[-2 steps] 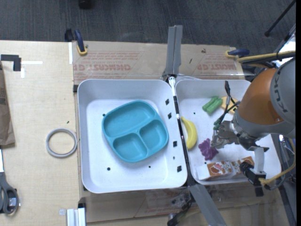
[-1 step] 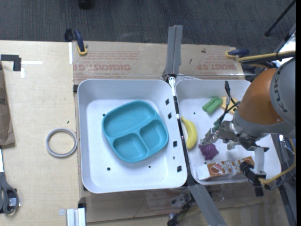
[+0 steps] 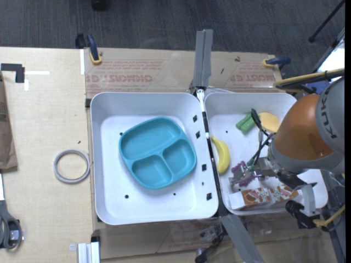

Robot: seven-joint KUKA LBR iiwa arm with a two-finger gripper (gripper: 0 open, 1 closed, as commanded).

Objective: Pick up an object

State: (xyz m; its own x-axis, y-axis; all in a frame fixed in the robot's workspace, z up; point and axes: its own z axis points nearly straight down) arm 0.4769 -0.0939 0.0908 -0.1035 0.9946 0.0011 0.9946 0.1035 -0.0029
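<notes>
Orange-banded grey arm reaches into the right white bin; its claw sits low near the front wall, the fingers' state impossible to read here. Just left of the claw: yellow curved banana. Directly below it: flat printed snack packet. Above it: small green block, pale yellow round piece. Far left: blue three-compartment plastic tray in the left white bin.

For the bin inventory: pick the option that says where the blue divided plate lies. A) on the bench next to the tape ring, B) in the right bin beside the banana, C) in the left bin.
C: the blue divided plate lies flat on the floor of the left bin, while the banana is in the right bin.
</notes>
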